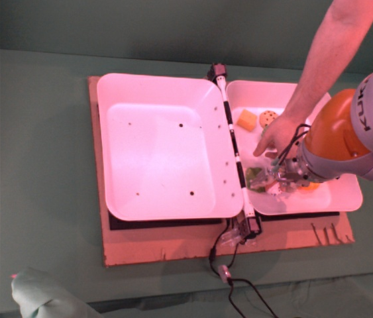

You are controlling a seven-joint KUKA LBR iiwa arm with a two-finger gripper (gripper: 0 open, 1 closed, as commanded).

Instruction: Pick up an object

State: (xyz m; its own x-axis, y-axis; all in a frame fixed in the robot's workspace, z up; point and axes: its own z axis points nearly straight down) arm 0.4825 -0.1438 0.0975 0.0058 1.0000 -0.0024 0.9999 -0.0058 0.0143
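Reaching into the right bin, the gripper hangs over a small green object; I cannot tell its state. The object looks light and soft, so I would grasp across its middle, while a person's hand is near.

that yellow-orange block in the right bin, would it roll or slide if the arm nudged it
The yellow-orange block looks flat-sided, so it would probably slide, not roll. It looks small and possibly light, so a nudge could skid it across the smooth right bin. It lies near the round brown piece and might bump it.
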